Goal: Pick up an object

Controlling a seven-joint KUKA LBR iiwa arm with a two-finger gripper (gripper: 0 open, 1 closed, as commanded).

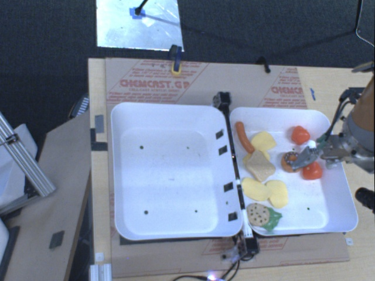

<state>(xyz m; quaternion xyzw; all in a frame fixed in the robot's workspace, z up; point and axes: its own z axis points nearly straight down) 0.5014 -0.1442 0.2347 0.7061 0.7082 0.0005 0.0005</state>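
Note:
The right bin [337,212] holds several toy foods. An orange sausage [244,137] lies at its left, with a yellow piece [263,140] beside it and a tan bread slice [259,166] below. A red tomato [300,134] sits toward the back. A brown round piece [287,161] and a red piece [313,171] lie mid-right. My gripper [304,156] hangs just over these two, its tip next to the brown piece. Nothing shows held in it.
Two yellow pieces [256,188] [278,193], a speckled cookie [257,214] and a green leaf [273,218] lie at the right bin's front left. The left bin [170,168] sits beside it, behind a black divider [233,157]. The arm [357,139] enters from the right.

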